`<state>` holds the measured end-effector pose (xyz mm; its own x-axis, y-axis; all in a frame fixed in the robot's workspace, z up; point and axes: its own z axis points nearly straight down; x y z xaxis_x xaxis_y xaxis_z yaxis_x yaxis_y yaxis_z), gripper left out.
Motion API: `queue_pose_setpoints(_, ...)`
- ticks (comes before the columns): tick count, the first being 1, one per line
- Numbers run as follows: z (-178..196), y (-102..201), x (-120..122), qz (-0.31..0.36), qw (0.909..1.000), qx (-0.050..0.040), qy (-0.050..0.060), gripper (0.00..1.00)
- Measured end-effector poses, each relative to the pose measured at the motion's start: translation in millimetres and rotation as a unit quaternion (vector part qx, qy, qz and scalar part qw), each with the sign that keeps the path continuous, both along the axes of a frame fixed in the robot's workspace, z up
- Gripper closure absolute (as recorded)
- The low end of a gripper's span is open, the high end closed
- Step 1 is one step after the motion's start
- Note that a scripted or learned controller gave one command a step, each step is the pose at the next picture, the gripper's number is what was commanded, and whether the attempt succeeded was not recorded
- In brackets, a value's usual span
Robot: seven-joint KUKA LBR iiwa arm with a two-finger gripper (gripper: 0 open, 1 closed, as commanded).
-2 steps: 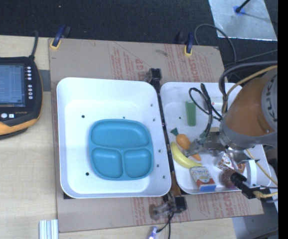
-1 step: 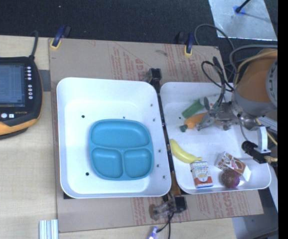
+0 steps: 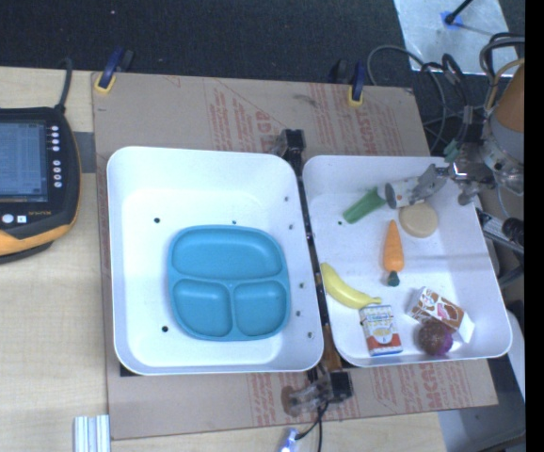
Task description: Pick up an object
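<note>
- Pincer [image 3: 411,192] sits low over the far part of the right bin [image 3: 498,295], arm coming in from the right edge.
- Can't tell whether the pincer is released or clenched (too small and blurred at the tip); nothing visibly between it.
- Green cylinder-shaped item [image 3: 361,205] lies tilted just left of the pincer tip, very close or touching, can't tell which.
- Round tan disc [image 3: 418,220] just below the pincer, on the bin floor.
- Carrot [image 3: 392,250] lies roughly upright in frame, near the bin's middle, below-left of the disc.
- Banana [image 3: 347,288] lies along the bin's left wall.
- Small carton [image 3: 381,330] just beside the banana's lower end.
- Another small packet [image 3: 439,309] and a dark red round fruit [image 3: 435,339] in the near right corner, touching or nearly so.
- Left bin [image 3: 140,191] holds a blue three-compartment plate [image 3: 227,281].
- Both bins sit on a cardboard sheet [image 3: 244,111] on the surface; a tablet-style pendant [image 3: 18,182] lies far left.
</note>
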<state>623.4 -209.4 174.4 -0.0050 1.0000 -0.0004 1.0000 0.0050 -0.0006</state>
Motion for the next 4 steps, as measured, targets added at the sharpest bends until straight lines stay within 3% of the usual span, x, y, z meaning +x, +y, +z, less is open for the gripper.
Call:
queue_pose_setpoints(1,-83.0,38.1,-40.3,-0.001,1.0000,0.0002,0.002,0.00)
queue_pose_setpoints(2,-72.2,37.0,-40.1,0.000,1.0000,-0.0001,0.002,1.00)
queue_pose_setpoints(3,-82.3,87.9,11.4,0.000,1.0000,0.0002,0.001,1.00)
queue_pose_setpoints(4,18.2,129.2,-40.7,0.000,1.0000,0.0004,0.000,1.00)
